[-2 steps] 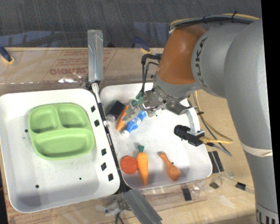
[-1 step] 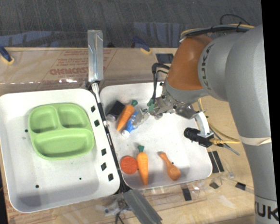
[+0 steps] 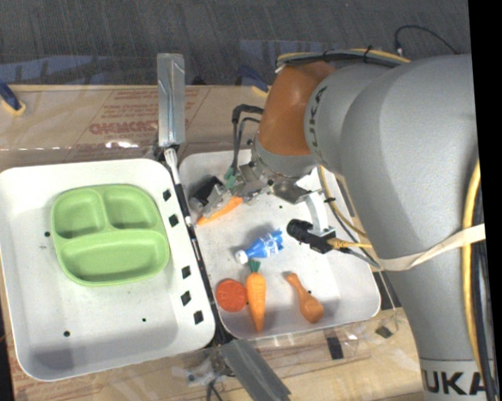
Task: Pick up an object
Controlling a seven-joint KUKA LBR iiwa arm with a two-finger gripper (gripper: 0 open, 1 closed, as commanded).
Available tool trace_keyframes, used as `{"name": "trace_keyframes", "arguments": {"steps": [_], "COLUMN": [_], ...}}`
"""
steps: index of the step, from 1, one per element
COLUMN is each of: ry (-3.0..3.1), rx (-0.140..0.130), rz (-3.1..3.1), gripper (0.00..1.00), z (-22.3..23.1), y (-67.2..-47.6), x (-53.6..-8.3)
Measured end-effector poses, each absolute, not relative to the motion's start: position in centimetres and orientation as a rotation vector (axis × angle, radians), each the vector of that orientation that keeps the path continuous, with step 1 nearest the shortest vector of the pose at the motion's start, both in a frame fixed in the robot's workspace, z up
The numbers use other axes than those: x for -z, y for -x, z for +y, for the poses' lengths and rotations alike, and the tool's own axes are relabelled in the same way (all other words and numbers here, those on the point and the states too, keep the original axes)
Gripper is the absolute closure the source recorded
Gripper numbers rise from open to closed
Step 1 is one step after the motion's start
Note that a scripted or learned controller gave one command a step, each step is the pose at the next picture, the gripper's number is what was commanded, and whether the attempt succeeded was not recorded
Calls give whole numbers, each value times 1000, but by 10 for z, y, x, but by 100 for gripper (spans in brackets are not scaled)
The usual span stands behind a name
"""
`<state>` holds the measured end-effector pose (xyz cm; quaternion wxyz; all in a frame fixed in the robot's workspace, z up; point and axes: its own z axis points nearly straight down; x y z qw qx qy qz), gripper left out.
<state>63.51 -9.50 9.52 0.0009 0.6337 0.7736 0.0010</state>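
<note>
Presently the gripper (image 3: 233, 186) is seen low in the far left part of the right bin (image 3: 363, 303), under the arm's orange band (image 3: 289, 114), with its tip just above the far end of a small orange carrot (image 3: 220, 211) that lies slantwise beside the divider between the bins. Whether the fingers are spread or clenched cannot be told, since the wrist and its fittings cover them, and nothing can be seen held between them. No object has yet been lifted, so the step in hand is judged to be the descent and closing on something. The small carrot would be the nearest candidate. Other things are spread nearer the front of the same bin: a blue and white bottle (image 3: 262, 246), a red tomato (image 3: 231, 295) touching a larger carrot (image 3: 256, 299), and an orange gourd-shaped piece (image 3: 304, 297) a little apart. In the left bin (image 3: 37, 342) a green divided plate (image 3: 111, 231) is lying. For a sound grasp, the fingers should be set across the carrot's narrow width, not along it, and kept clear of the bin wall beside it. Closure should be made near the thicker middle, as a tapered end may slip out, and the lift should be taken straight up.
</note>
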Motion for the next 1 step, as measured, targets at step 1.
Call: {"name": "trace_keyframes", "arguments": {"steps": [1], "ry": [-1990], "rx": [-2], "rz": [2433], "gripper": [100], "z": [-95], "y": [-636], "x": [-105]}}
